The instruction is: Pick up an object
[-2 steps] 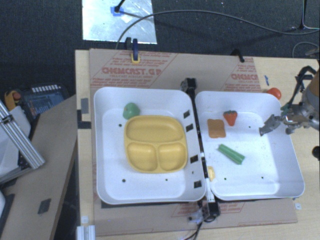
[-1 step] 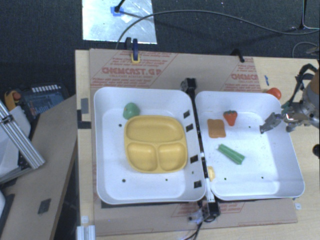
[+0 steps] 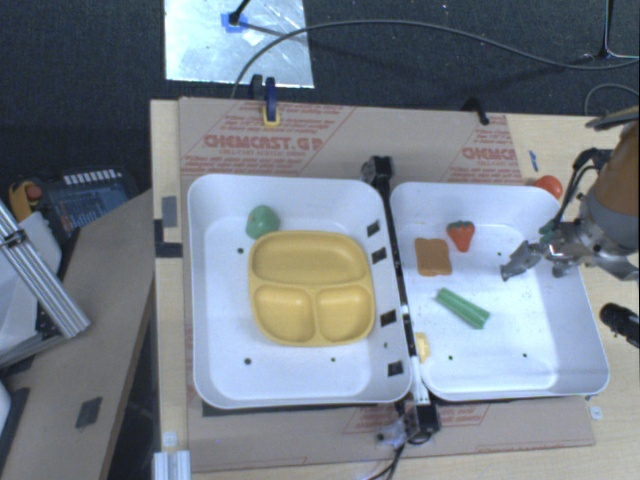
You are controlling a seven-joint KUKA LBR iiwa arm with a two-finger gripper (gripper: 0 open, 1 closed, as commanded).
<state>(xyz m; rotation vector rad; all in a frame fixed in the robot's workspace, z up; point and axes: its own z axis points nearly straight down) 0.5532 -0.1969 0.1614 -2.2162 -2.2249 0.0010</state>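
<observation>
You have nothing picked up yet. The pincer (image 3: 527,260) hangs over the right part of the right bin (image 3: 570,368), its two dark fingers spread apart and pointing left and down toward the bin floor, with nothing between them. It sits well apart from every candidate object, so the grasp itself is all still to do.

Look at what lies open to you in that bin. The green stick-shaped piece (image 3: 462,307), perhaps a toy bean or cucumber, lies at a slant near the middle of the floor and is the nearest to the pincer. The brown toast-like slice (image 3: 433,257) lies flat further left, and the red strawberry-like toy (image 3: 461,234) sits just beside it, up and to the right. A small yellow piece (image 3: 422,347) rests against the bin's left wall.

The left bin (image 3: 215,368) carries a yellow divided tray (image 3: 308,286) and a round green object (image 3: 263,221) just beside the tray's upper left corner; both lie far from the arm.

As I judge it, you are in the approach stage: choose a target, bring the pincer over it, descend, close and lift.
</observation>
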